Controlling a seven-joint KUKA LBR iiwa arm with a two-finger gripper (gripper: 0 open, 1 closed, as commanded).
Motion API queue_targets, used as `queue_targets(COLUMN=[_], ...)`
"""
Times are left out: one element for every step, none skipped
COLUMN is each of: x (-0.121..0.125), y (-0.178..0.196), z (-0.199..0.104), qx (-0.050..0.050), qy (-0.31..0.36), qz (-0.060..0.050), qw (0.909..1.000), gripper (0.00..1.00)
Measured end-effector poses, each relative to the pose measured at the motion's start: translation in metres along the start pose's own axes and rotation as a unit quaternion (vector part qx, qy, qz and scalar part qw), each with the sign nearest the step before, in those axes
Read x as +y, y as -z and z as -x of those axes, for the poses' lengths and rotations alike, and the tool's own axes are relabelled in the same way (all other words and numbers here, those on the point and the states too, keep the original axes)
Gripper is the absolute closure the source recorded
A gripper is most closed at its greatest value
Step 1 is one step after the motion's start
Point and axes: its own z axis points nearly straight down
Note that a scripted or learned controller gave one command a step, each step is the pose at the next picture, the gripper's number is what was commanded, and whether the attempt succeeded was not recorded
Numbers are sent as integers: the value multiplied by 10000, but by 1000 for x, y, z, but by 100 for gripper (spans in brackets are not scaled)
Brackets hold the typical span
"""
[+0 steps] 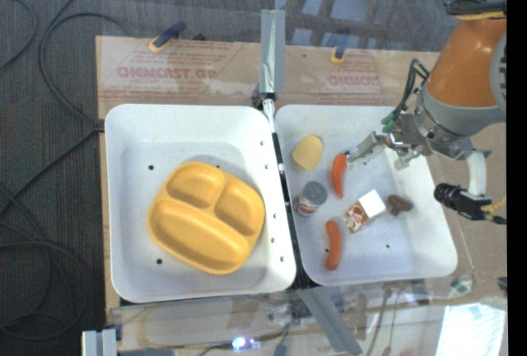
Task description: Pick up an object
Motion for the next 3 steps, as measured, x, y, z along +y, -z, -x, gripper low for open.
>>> queue_targets(x=[28, 28, 18], y=[-135, -125, -44], z=[5, 5, -74], qx=[-16, -2, -8], qy=[-906, -908, -1096], qz=[29, 27, -7], qw=[9959, 9959, 9940], gripper=[0, 100, 100])
